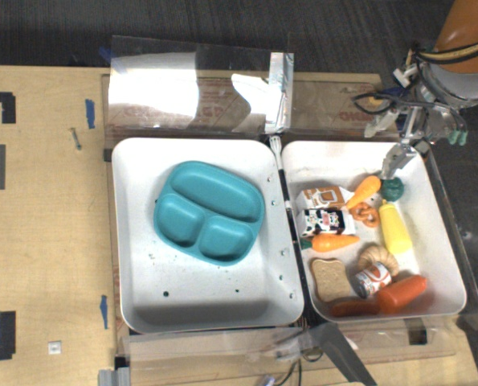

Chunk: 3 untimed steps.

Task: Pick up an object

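At the upper right of the frame, the tool (396,164) hangs over the toy-filled right bin (451,252); its state is unclear.

Arm (463,22) cut off at top-right edge.

Robot lab: taped bench (38,215), bins (134,159)

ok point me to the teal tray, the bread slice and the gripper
teal tray (209,210), camera view, centre divider
bread slice (328,279), camera view, middle of its face
gripper (397,161), camera view, fingertip end
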Each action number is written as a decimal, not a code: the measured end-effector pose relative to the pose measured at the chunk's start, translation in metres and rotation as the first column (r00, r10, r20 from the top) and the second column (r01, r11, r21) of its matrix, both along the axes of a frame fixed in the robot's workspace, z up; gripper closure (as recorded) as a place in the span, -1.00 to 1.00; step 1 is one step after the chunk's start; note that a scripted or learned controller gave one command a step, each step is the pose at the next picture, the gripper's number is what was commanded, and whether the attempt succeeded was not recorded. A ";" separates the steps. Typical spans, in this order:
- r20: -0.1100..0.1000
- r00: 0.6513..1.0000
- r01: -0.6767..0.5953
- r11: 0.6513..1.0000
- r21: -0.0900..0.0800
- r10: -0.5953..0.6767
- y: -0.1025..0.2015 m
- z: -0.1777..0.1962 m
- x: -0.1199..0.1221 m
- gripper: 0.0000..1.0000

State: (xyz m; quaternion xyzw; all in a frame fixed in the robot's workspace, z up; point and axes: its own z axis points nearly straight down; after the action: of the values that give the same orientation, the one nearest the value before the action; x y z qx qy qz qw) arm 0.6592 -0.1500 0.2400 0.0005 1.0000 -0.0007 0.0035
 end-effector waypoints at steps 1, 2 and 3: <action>0.004 1.000 -0.003 1.000 0.000 0.003 0.006 -0.143 -0.061 -1.00; 0.011 1.000 -0.005 1.000 -0.002 0.005 0.008 -0.132 -0.059 1.00; 0.009 0.977 -0.213 0.977 -0.004 0.213 -0.007 -0.029 -0.009 1.00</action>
State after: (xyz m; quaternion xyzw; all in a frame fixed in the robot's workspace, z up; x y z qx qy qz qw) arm 0.6503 -0.1566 0.2105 -0.1066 0.9943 -0.0019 0.0081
